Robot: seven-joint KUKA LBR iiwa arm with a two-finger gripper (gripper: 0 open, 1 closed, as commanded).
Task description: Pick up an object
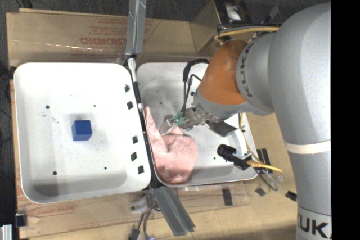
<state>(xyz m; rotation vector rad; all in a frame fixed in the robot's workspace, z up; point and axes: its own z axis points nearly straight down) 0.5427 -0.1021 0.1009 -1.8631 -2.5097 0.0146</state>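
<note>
Jaws [179, 121] touch pink cloth's [174, 152] upper edge, right bin [160, 78].

— How is the arm [292, 81] posed?
— It is seen reaching in from the right, its broad grey body bent downward, with the orange band [222, 78] turned toward the camera above the wrist.
— And the gripper [181, 120]?
— It is carried low at the arm's left end, pointed down and leftward. Its state cannot be made out; the tip is too small and cluttered to be read.
</note>
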